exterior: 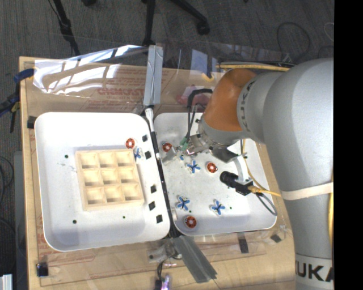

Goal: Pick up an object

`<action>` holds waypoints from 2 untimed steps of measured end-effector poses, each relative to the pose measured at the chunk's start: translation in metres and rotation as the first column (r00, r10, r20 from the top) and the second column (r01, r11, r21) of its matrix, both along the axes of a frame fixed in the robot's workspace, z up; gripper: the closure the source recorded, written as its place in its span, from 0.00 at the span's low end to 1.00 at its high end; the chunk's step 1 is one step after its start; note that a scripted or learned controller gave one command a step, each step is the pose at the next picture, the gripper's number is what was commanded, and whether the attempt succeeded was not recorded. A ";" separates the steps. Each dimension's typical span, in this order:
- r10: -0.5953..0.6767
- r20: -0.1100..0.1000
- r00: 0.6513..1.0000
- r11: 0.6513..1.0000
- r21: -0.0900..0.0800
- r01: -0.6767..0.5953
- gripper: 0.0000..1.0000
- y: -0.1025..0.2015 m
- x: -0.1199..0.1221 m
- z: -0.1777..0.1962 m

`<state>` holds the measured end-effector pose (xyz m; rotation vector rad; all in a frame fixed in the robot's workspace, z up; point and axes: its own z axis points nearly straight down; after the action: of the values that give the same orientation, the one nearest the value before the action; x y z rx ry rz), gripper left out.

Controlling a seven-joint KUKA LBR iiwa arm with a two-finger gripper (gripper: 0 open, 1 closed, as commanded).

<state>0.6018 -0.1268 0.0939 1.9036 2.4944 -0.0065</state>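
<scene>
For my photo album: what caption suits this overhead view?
Robot arm reaching into right bin of small blue and red pieces.

Robotics lab: big grey KUKA arm (295,147) w/ orange band reaches over a wooden counter (113,260) w/ two white bins (51,226) side by side, clear plastic sheeting (85,68) at counter's far edge, cables & chair legs (170,11) on dark carpet beyond.

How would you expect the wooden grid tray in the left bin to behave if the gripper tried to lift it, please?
The grid tray looks like rigid wood, so it probably would not flex. It lies flat and low in the left bin, so tipping or rolling seems unlikely. It is far wider than the small pieces nearby, so a two-finger grasp would likely need a cell wall.
</scene>
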 end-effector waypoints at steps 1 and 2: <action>-0.115 -0.001 0.993 0.993 0.005 0.115 0.00 -0.046 0.006 0.012; 0.008 -0.002 1.000 1.000 0.007 -0.008 0.00 -0.071 -0.023 -0.001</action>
<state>0.5788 -0.1973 0.0925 1.8971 2.5070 -0.0004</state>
